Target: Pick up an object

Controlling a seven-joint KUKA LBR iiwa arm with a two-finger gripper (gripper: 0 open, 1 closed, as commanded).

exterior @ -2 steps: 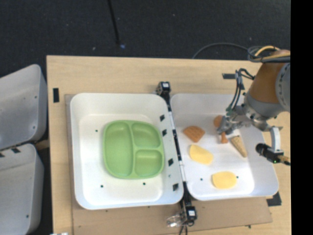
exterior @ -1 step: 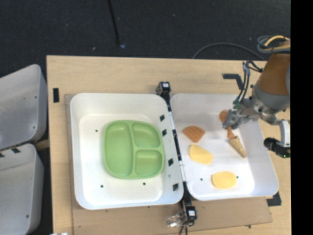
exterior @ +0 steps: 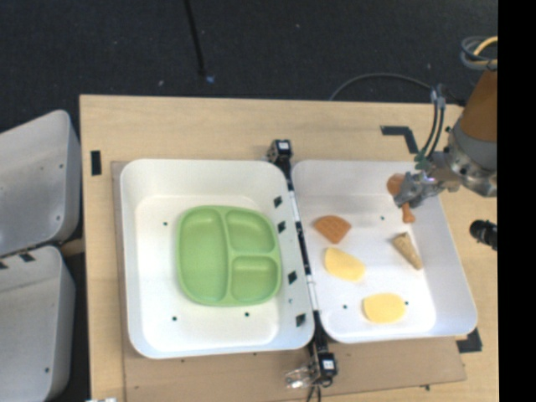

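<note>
My gripper (exterior: 412, 193) hangs over the far right part of the right bin (exterior: 444, 312). A small orange piece (exterior: 394, 184) shows right beside it on the left, and another orange bit (exterior: 408, 216) just below; whether either is held is unclear. In the same bin lie an orange-brown flat piece (exterior: 332, 228), a yellow piece (exterior: 344, 265), a yellow oval (exterior: 384, 307) and a tan wedge (exterior: 408, 249), all nearer the camera than the gripper.
The left bin (exterior: 138, 308) holds a green divided plate (exterior: 228, 255). A ridge with black clips (exterior: 295, 249) joins the two bins. Cables (exterior: 377, 82) loop behind the right bin. White panels (exterior: 33, 182) stand at the bench's left.
</note>
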